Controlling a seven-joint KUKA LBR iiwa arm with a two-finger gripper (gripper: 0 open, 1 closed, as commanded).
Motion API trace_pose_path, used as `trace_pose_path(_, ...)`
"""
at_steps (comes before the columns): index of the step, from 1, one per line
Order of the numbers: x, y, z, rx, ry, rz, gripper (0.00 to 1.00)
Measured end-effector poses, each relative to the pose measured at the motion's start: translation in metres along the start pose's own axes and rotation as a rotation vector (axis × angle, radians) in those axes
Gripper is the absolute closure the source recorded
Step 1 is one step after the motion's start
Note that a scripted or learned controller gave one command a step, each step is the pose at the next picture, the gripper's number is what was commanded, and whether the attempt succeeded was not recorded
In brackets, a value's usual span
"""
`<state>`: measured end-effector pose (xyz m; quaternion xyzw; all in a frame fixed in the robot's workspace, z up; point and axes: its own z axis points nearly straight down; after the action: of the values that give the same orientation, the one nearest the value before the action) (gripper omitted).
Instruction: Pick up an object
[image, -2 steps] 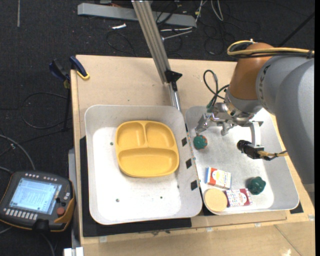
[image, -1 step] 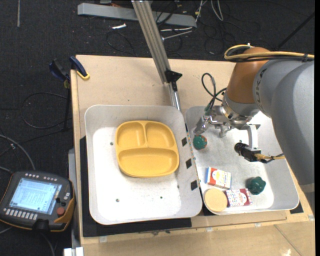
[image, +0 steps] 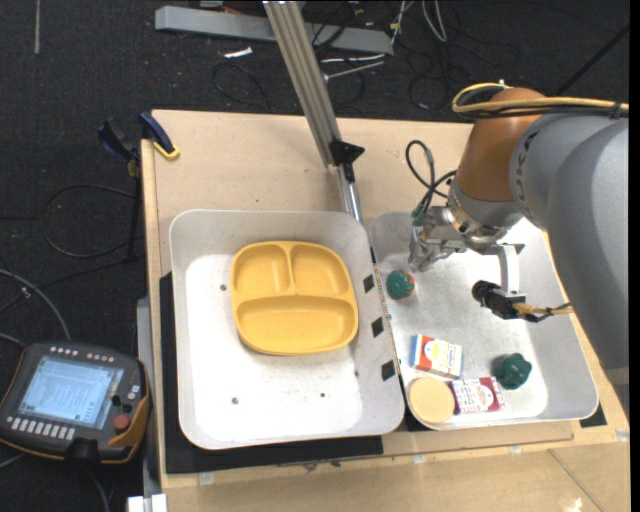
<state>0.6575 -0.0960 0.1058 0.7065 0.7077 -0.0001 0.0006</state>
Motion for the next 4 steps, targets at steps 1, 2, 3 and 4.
trace_pose_path(1,-0.008,0.003,-0.048,-0.005,0.000,0.002,1.00)
trace_pose_path(2,-0.008,0.005,-0.101,-0.006,0.000,0.000,1.00)
trace_pose_path(3,0.040,-0.009,-0.102,0.002,0.003,-0.006,1.00)
trace_pose_path(4,0.094,-0.036,-0.100,0.003,0.003,-0.006,1.00)
